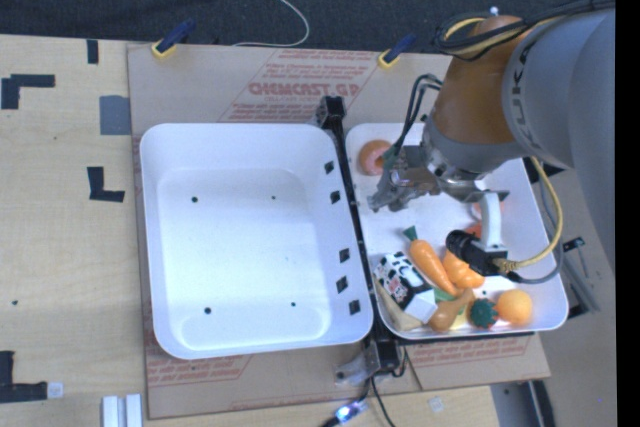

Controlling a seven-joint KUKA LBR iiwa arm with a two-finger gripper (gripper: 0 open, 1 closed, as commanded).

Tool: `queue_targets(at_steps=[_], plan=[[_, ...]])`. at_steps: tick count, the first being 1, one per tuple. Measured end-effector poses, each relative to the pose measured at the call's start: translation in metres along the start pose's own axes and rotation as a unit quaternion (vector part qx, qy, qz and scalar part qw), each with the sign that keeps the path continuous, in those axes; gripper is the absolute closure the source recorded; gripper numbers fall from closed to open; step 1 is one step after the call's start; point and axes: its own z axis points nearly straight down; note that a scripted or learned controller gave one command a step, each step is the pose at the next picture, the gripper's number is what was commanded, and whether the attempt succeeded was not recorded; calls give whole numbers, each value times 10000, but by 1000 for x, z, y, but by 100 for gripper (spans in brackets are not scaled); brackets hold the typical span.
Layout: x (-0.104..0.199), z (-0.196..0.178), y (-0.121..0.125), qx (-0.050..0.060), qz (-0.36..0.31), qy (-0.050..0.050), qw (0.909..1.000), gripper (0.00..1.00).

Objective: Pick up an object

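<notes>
I look down on the bench point(60, 245), a pale wooden top carrying a cardboard sheet point(290, 90) with red print, and on that sheet two shallow white bins side by side.

The arm point(545, 85), grey with an orange band point(475, 100) above the wrist, reaches in from the right and hangs over the far half of the right bin.

The left bin point(245, 235) takes up the middle of the sheet; I see nothing lying in it.

The right bin point(545, 310) sits against the left bin's right wall, and all the loose things lie in it.

The claw point(392, 190) sits low over the right bin's far left part, close to the dividing wall; I cannot tell how it stands, open or closed, and I see nothing held in it.

A pink ring-shaped toy point(373, 155) lies near the right bin's far left corner, just beside the claw.

A carrot point(432, 262) lies slantwise near the bin's middle, next to a second orange piece point(462, 272).

A black-and-white toy point(400, 277) rests by the bin's near left wall.

An orange ball point(514, 306) sits near the near right corner, beside a small dark green piece point(484, 314).
</notes>
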Motion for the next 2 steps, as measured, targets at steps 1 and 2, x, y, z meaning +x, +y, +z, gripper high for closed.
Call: queue_targets(at_steps=[1,2], plan=[[24,7,-72,92,49,-3,9999,100],[23,-3,-69,79,49,-9,10000,100]])
